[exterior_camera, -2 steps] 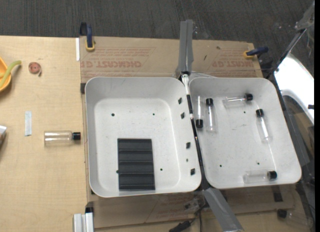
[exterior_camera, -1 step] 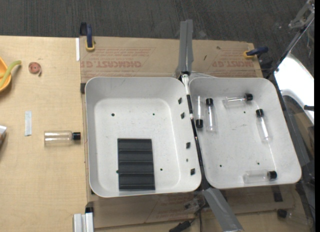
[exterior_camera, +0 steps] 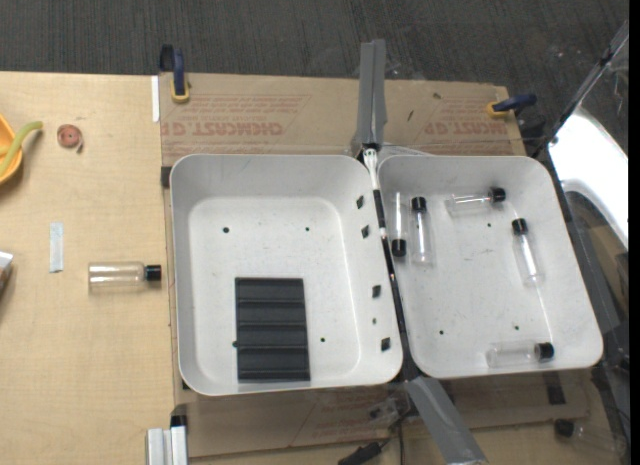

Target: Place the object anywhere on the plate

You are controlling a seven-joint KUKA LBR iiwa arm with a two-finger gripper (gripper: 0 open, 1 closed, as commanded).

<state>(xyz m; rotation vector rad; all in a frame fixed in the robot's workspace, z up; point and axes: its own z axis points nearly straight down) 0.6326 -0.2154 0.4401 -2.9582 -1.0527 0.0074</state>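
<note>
Lying in the right bin (exterior_camera: 470,288), capped vials (exterior_camera: 421,229) sit right of the black plate (exterior_camera: 270,330). How the gripper stands, I cannot tell.

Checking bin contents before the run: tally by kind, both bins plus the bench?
Clear vials with black caps, right bin: 5
Clear vial with black cap, on the bench left of the bins: 1
Black ribbed plate, left bin: 1
Total: 7
</note>
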